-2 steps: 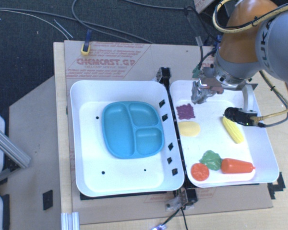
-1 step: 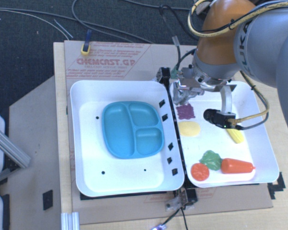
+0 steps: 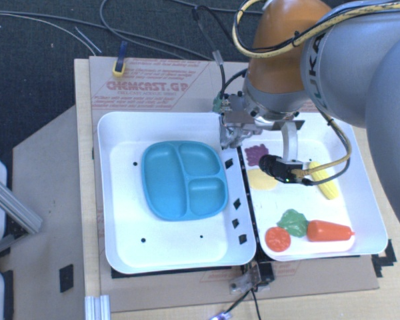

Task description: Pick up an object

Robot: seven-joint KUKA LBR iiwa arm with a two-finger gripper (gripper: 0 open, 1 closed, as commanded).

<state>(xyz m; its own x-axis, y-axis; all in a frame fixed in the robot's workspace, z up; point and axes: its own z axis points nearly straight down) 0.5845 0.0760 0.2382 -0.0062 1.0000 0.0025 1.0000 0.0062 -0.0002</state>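
My gripper [image 3: 260, 142] hangs over the back left part of the right bin [image 3: 367, 199], under the orange wrist band. Just beneath it lie a purple toy [image 3: 256, 154] and a pale yellow piece [image 3: 261, 180]. A yellow corn cob [image 3: 327, 183] lies to their right, partly behind a black part with cables. Near the bin's front edge lie a green toy [image 3: 293, 221], a red tomato [image 3: 277, 239] and an orange carrot [image 3: 330, 231]. Nothing is visibly held.
The left bin [image 3: 120, 212] holds a blue divided plate [image 3: 185, 179]. A black-marked divider wall [image 3: 239, 199] separates the two bins. The arm's grey body covers the back right of the scene. Cardboard lies behind the bins.
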